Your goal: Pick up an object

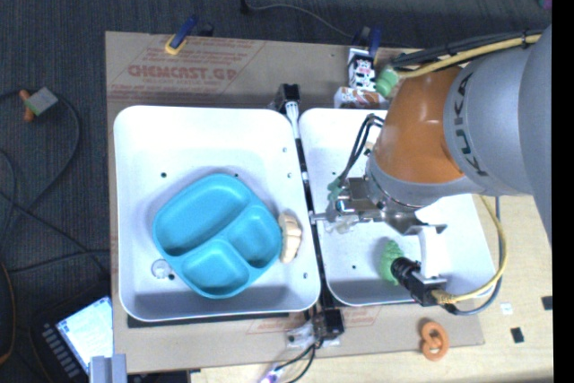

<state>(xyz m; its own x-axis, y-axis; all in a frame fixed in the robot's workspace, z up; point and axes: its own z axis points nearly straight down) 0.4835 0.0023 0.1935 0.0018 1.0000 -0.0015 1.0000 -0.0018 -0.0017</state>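
Arm reaches in over the right bin [336, 282], wrist low above its floor. The gripper [352, 213] sits near the bin's left wall, about midway along it; the orange band and grey housing cover it from above, so its state cannot be read and nothing can be confirmed in its grasp. Nearest candidate in this bin: a small green object [391, 258] near the front edge, lying toward the front-right corner from the gripper and close by. It is partly overlapped by a black fitting on the arm, so its long axis is unclear. In the left bin [143, 130], a blue divided tray [215, 233] lies diagonally, with a small tan piece [291, 234] touching its right end, just across the dividing walls from the gripper. The arm hides much of the right bin's floor.
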